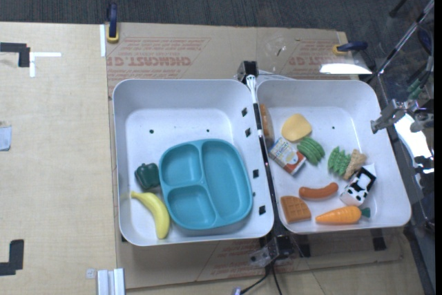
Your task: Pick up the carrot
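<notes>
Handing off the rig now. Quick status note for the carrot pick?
Pincer: can't judge its state from this view.
Carrot: lies flat at the front edge of the right bin, between the waffle and the cow-print carton, just below the sausage.
Done: nothing; carrot not lifted.
Left: reach in, grasp it, lift it out.

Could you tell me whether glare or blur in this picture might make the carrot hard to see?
In the camera view, the carrot is evenly lit and sharp against the right bin's white floor; a bright glare patch lies on the cardboard just beyond that bin's far rim, away from the carrot; objects cast only faint, soft shadows; the right edge by the metal rods is cluttered and blurrier.
</notes>
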### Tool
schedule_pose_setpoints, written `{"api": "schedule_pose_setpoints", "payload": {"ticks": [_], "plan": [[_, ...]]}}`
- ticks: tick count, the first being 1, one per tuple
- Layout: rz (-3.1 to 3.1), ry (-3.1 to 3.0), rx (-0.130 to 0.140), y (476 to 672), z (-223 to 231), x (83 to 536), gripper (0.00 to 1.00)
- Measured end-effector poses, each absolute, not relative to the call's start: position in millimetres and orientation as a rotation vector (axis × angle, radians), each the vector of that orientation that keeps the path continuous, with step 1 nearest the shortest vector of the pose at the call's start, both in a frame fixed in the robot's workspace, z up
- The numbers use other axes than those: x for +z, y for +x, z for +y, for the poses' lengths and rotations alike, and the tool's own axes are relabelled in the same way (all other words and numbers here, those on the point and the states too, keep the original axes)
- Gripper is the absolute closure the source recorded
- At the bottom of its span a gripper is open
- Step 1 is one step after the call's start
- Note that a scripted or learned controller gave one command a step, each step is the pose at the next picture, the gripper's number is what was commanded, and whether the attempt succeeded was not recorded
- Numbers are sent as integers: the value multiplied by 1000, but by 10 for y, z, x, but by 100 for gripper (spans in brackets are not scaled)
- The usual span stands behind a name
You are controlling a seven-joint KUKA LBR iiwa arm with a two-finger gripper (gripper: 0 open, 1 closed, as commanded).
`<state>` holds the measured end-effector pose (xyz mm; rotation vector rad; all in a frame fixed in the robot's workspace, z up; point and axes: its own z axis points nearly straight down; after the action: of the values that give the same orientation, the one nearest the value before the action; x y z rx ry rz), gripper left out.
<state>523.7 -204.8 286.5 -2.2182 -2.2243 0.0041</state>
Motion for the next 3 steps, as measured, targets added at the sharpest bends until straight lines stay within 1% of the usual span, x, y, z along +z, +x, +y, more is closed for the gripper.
{"api": "schedule_pose_setpoints", "payload": {"ticks": [1, 2, 3], "plan": [[-2326, -2112, 4, 5971, -1609, 2146, 0], [-2364, -2069, 3, 6324, -1179, 1002, 0], [-2321, -2113, 5, 6220, -958, 916, 0]]}}
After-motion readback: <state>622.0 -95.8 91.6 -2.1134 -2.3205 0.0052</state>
